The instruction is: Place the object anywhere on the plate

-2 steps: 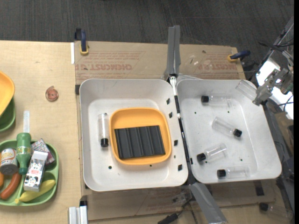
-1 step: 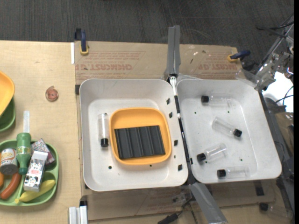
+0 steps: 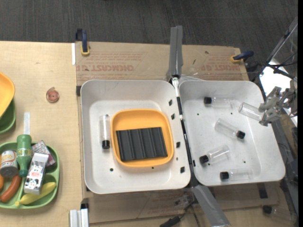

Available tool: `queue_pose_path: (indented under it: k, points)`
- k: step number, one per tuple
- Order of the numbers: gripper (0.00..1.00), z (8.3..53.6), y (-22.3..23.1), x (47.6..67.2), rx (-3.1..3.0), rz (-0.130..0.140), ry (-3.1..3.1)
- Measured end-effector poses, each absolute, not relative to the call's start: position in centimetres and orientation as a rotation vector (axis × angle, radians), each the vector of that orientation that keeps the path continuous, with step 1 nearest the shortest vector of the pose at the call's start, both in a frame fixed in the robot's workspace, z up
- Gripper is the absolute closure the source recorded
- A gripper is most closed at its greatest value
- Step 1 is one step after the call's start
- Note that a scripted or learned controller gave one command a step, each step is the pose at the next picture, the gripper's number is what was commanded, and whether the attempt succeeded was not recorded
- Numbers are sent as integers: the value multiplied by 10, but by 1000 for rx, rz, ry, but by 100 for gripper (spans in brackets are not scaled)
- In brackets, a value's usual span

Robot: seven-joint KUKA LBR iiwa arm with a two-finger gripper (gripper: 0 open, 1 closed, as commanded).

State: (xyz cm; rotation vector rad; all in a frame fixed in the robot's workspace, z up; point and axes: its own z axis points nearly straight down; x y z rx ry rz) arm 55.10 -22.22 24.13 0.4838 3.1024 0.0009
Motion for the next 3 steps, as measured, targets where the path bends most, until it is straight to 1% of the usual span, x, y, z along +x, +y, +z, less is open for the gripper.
queue_pose_path:
  k: [1,2,3]
  points:
    - [100,292,-221,636,-304,0,3120]
    - [100,263,-222,558,-636,2,3074]
    - [100,337,-221,591,-921,1,2998]
